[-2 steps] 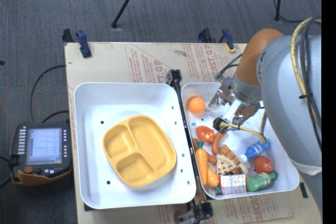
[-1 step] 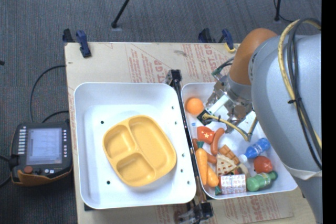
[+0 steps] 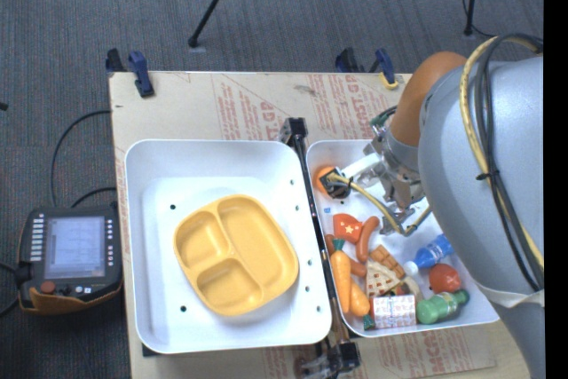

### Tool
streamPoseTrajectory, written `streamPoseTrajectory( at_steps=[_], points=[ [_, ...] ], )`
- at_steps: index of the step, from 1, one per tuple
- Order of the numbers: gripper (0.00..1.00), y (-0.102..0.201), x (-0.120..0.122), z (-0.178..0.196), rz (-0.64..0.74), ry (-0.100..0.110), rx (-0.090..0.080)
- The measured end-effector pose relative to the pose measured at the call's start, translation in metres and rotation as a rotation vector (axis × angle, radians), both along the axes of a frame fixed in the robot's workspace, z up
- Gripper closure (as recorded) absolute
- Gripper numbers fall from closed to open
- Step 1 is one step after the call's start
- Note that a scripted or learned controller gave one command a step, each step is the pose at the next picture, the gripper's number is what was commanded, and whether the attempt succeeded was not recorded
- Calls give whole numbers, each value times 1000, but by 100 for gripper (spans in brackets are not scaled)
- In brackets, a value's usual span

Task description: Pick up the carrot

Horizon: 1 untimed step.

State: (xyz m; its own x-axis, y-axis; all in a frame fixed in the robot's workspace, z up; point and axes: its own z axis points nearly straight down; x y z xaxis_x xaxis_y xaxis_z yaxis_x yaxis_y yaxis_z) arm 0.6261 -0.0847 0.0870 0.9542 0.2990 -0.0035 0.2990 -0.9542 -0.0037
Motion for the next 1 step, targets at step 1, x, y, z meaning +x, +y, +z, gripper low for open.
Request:
streamPoseTrajectory(
  at_steps=[1],
  points=[
    [0, -35, -96, 6, 106, 0, 0]
  ],
)
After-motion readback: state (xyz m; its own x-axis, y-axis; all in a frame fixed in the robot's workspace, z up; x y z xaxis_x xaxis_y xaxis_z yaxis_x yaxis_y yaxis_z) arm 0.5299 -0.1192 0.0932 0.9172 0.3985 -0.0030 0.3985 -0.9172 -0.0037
